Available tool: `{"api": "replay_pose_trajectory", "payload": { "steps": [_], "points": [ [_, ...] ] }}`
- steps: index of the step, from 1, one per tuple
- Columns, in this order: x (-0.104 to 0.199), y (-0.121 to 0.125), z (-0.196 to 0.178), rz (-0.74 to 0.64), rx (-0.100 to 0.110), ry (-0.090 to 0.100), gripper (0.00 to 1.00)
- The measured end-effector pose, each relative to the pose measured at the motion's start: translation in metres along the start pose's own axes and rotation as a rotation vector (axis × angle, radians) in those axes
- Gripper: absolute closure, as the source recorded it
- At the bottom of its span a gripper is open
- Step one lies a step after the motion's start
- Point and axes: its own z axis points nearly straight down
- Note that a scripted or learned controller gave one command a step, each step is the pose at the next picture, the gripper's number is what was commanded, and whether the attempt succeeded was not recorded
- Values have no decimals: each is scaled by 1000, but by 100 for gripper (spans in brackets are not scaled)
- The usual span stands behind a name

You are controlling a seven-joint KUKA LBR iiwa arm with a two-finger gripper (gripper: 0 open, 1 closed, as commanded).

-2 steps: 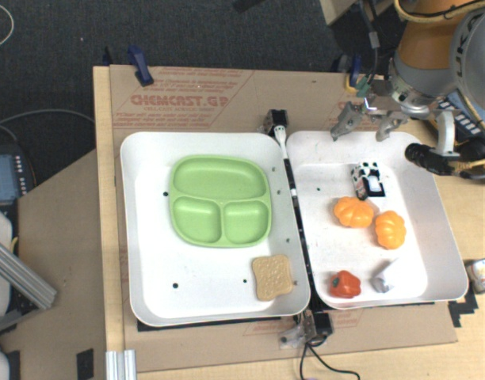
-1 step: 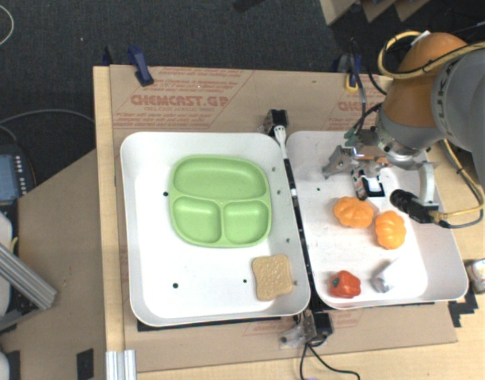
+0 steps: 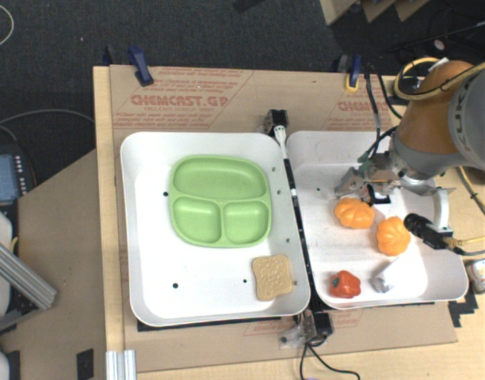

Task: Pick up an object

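Gripper (image 3: 360, 182) low in the right bin (image 3: 322, 153), just above-left of a small orange pumpkin (image 3: 354, 214) — prob. lining up on it. Can't tell its state. 2nd pumpkin (image 3: 392, 235) beside, red pepper (image 3: 345, 284) nearer front edge — both free to pick.

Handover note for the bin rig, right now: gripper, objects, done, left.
Gripper: low in the right bin, at its far side, just above the nearer orange pumpkin. I can't tell if it is open or shut; nothing visibly held.
Right bin: second orange pumpkin, red pepper, small grey piece.
Left bin: green divided plate, tan cracker at the near right corner.
Done: no pick yet, everything lies in the bins.
Left: grasp and lift one object; the nearer pumpkin looks the likely target.
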Motion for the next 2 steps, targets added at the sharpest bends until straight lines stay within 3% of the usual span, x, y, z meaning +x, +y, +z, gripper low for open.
{"api": "replay_pose_trajectory", "payload": {
  "steps": [1, 2],
  "points": [
    [-13, -30, 1, -1, -20, -2, 0],
    [21, 4, 0, 1, 0, -4, 0]
  ]
}}
